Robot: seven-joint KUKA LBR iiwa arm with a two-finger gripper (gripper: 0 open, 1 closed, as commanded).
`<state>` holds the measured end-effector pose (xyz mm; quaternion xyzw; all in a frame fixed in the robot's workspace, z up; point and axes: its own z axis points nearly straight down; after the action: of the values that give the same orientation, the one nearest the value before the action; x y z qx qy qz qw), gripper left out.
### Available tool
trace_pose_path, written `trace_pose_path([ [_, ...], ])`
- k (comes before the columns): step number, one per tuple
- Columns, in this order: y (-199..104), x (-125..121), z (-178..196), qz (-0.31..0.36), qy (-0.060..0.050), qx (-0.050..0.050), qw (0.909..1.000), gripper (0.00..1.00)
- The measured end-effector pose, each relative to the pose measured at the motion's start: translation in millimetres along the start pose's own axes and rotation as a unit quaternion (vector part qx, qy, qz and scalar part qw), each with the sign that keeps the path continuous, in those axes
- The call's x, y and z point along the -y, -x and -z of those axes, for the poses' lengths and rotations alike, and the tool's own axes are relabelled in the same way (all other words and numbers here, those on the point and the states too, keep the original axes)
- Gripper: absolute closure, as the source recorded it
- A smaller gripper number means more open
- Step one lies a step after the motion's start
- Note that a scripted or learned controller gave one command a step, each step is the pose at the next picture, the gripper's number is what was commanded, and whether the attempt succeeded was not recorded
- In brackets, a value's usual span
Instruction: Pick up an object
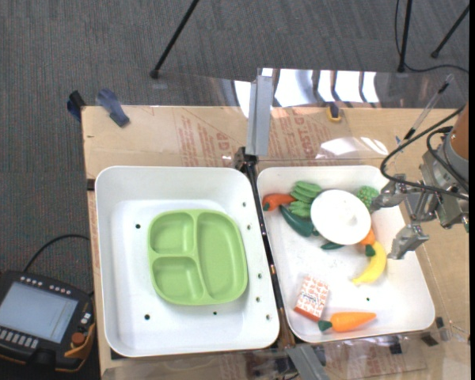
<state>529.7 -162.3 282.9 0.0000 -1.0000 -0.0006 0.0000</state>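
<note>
My gripper [394, 222] hangs over the right side of the right bin [416, 291], open, its two grey fingers spread with nothing between them. Just below and left of it lies a yellow banana [372, 266]. A white round plate [342, 216] sits to its left, resting over green pea pods [305, 191], a dark green vegetable [298, 222] and a small green piece [369, 195]. A red-orange pepper [275, 201] lies at the bin's far-left corner. Near the front edge are an orange-and-white box [312, 297] and a carrot [350, 321].
The left bin [119, 212] holds a light green divided tray [198, 256]. A metal post [259, 117] stands behind the gap between the bins. A teach pendant [36, 315] lies on the floor at the lower left. Cables loop near the wrist at the right.
</note>
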Motion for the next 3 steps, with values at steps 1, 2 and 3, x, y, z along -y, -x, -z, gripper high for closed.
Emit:
trace_pose_path([
  [1,18,46,-178,-0.127,0.001,-0.004,0.9919,0.00],
  [2,-11,47,-196,-0.166,0.000,-0.001,0.9861,0.00],
  [3,-9,44,-186,-0.161,0.000,0.000,0.9869,1.00],
])
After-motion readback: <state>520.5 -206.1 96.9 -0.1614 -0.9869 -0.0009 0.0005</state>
